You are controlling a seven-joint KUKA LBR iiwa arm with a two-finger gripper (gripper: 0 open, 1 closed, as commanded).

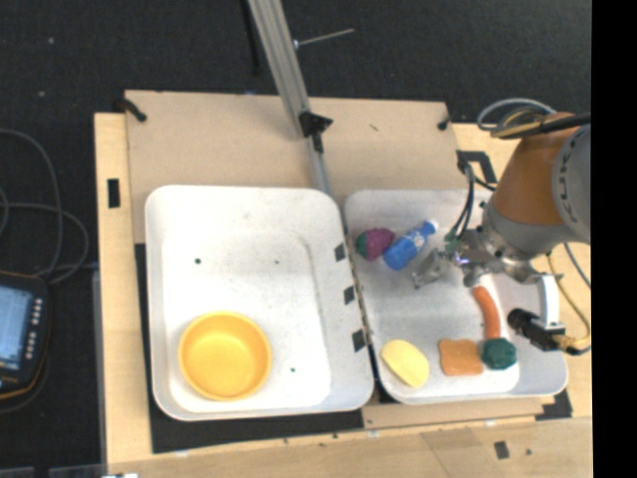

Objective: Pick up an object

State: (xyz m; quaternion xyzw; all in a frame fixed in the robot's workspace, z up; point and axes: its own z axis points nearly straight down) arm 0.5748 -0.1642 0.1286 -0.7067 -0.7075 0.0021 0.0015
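Note:
My gripper (438, 267) hangs over the middle of the right bin (398, 207), just right of and below a blue bottle (407, 247) that lies tilted. A purple and green ball (375, 243) rests against the bottle's left side. An orange carrot-shaped piece (488, 309) lies just below the wrist. Along the bin's front edge sit a yellow lemon shape (405, 362), an orange block (460, 357) and a dark green piece (499, 354). Nothing shows in the gripper's grasp.
The left bin (239, 217) holds a yellow bowl (225, 355) in its front left corner. A metal pole (284, 58) slants up from between the bins at the back. The arm's orange band (528, 172) and cables stand over the right bin's right side.

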